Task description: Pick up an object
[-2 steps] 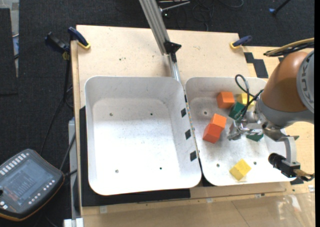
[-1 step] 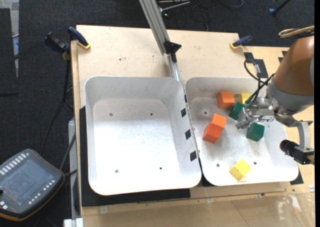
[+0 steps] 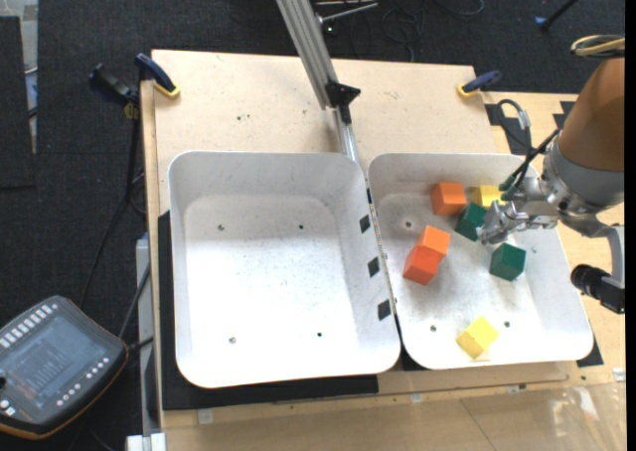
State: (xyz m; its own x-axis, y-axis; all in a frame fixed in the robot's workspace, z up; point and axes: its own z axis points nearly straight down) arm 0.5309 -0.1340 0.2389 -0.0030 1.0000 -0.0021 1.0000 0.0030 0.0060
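Camera view: two-finger metal gripper [image 3: 494, 227] sits low in the right white bin [image 3: 556, 325], tips beside a dark green cube [image 3: 470, 221]; can't tell if fingers are open or shut, or if anything is held. Grey wrist w/ orange band [image 3: 599, 111] slants in from the right edge. Nearby: small orange cube [image 3: 448, 198], yellow cube [image 3: 487, 195] behind, 2nd green cube [image 3: 508, 261], larger orange block [image 3: 427, 253], yellow block [image 3: 477, 337] near front wall.

The gripper [image 3: 494, 230] hovers low in the right bin [image 3: 556, 335] among 6 coloured blocks.
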